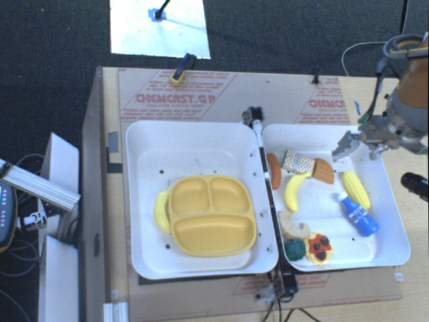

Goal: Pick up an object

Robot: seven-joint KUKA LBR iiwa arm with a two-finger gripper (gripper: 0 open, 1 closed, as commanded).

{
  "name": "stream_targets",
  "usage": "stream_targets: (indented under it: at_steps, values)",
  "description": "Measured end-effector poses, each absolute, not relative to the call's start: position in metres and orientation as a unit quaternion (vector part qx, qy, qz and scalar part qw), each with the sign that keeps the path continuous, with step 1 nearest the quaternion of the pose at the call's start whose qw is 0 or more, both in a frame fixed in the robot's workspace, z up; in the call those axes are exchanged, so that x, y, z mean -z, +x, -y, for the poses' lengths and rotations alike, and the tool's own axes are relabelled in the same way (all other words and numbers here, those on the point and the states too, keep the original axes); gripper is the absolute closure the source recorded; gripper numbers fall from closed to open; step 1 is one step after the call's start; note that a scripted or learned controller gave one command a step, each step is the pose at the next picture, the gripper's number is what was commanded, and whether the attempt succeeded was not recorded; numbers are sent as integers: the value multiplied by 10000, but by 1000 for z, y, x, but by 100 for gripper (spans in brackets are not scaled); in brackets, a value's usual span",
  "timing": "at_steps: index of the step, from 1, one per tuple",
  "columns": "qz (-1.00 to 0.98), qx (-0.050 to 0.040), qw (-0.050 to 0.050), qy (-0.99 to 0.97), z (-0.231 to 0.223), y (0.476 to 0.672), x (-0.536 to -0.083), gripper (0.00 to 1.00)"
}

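Pizza slice [320, 247]: red-topped toy, front edge of right bin [395, 237].
Gripper [360, 146]: jaws apart, nothing between them.

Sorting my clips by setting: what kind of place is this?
Likely a robot lab test bench: two white bins on a board, toy food like a banana, a yellow divided plate, loose cables.

Grey arm with orange band [410, 82] entering from the right, gripper [360, 145] low, jaws spread apart
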State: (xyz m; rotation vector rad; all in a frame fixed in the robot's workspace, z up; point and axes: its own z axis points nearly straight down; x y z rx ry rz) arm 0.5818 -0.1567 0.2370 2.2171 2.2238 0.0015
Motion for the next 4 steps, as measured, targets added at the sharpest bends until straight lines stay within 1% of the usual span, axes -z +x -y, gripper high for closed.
stream_targets:
  at_steps: [1,2,3,4]
  values:
    - [-7083,5,-15,7059,94,578,-106,0]
    - [-7075,-3,0,7068,85,559,-84,0]
    - [-7077,-12,7,7065,85,560,-95,100]
    - [-7084,-14,7,7058,16,561,-185,100]
